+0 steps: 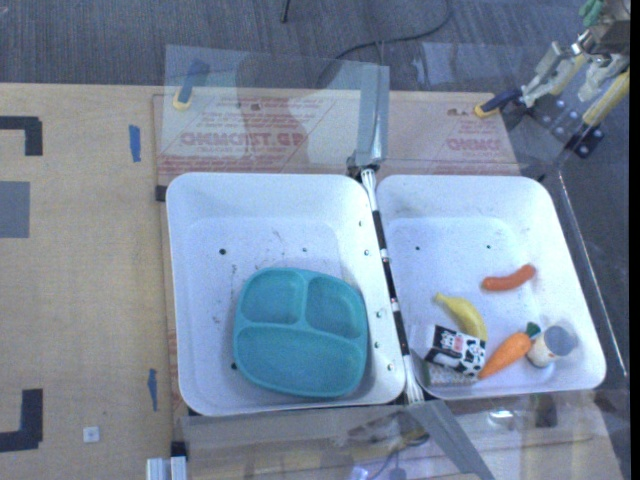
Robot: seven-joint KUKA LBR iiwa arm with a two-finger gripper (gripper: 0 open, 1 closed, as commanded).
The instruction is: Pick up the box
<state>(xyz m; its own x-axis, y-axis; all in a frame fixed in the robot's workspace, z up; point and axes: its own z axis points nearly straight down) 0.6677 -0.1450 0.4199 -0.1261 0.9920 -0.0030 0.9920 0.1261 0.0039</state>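
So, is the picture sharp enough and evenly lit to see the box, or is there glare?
Camera view: soft, slightly blurred overall, evenly lit with faint shadows; the box in the right bin shows black and white patches, its print unreadable; pale reflections lie on the clear sheets behind the bins; the gripper at top right is blurred.

You see two white bins (190, 208) on the desk (80, 298): one teal divided plate (300, 333), one box (456, 348), one banana (462, 312), one carrot (506, 351), one sausage (508, 279).

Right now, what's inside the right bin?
In the right bin: the box, a banana, carrot, sausage and small jar. Whatever lies beneath the box is covered.
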